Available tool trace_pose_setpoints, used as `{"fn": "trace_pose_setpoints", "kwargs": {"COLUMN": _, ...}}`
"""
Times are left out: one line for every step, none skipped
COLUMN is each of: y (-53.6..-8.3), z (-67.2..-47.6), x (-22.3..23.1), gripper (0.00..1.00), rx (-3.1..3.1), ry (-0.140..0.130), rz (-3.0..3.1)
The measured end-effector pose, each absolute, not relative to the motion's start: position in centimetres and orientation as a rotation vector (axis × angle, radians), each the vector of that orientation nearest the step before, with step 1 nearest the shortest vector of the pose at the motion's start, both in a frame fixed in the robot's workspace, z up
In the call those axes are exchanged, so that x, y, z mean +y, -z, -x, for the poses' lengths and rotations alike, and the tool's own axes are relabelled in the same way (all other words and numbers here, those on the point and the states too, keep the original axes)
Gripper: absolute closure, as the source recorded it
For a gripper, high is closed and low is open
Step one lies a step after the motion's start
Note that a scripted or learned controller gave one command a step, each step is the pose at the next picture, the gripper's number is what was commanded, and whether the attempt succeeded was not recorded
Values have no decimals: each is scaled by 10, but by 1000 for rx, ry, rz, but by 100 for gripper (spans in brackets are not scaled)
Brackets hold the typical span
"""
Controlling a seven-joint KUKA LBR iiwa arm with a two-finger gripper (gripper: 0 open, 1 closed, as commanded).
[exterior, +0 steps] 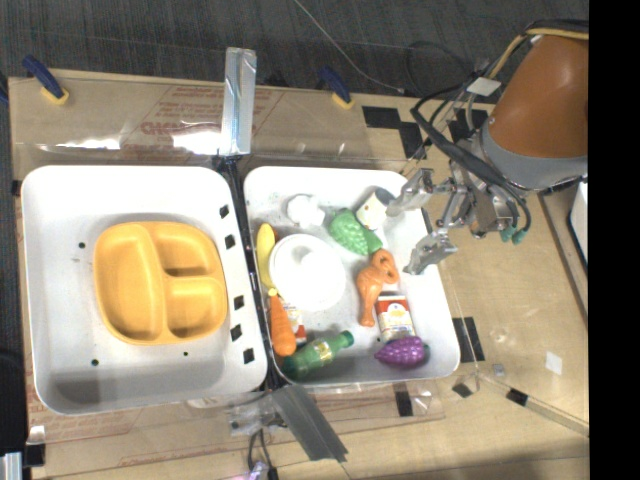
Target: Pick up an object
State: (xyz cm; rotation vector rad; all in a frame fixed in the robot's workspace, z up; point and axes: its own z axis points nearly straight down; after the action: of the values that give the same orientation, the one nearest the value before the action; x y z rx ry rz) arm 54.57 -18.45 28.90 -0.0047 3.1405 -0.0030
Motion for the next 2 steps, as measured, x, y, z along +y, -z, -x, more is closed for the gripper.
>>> {"fn": "trace_pose_setpoints", "kwargs": {"y": -146, "z": -552, "x": -201, "gripper": 0, "rx": 3151, "ry": -6, "rz": -144}}
{"fn": "trace_pose_setpoints", "kwargs": {"y": -93, "z": -548, "x": -203, "gripper": 0, "rx": 3139, "ry": 2, "rz": 21}}
